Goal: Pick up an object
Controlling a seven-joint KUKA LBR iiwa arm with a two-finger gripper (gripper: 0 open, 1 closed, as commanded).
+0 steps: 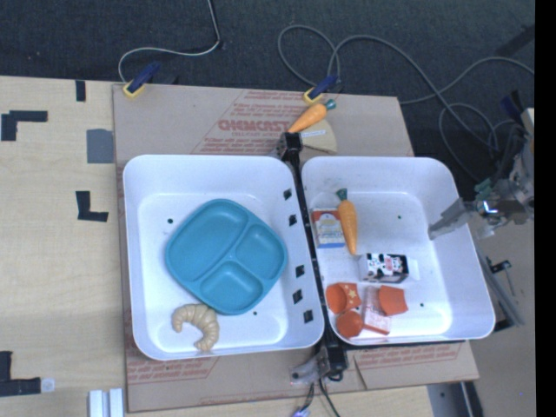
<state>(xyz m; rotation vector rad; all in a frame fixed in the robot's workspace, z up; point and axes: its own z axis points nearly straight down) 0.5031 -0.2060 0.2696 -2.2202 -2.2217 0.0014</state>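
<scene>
The table (52,233) carries two bins. The left bin (143,233) holds a blue divided plate (226,254) and, at its 7 o'clock, a croissant (198,324). The right bin (434,181) holds a carrot (348,222), a small carton (386,267) and orange pieces (343,298). The gripper (486,208) hovers at that bin's 3 o'clock rim; whether the jaws are open I cannot tell. Approach stage: next, travel inward and descend. The cardboard reads "CHEMCAST".
</scene>
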